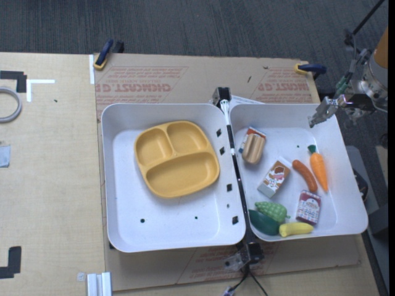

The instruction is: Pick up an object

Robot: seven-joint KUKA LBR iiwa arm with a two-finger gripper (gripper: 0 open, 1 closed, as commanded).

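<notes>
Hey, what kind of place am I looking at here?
Most likely a robotics lab test bench, not a kitchen. Two white bins sit on clamped cardboard; one holds a yellow divided plate, the other toy food like a carrot, while an arm's tool reaches in.

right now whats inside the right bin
A can, carton, sausage, carrot, packet, banana and green veg in the right bin. Floor beneath them is hidden.
</notes>
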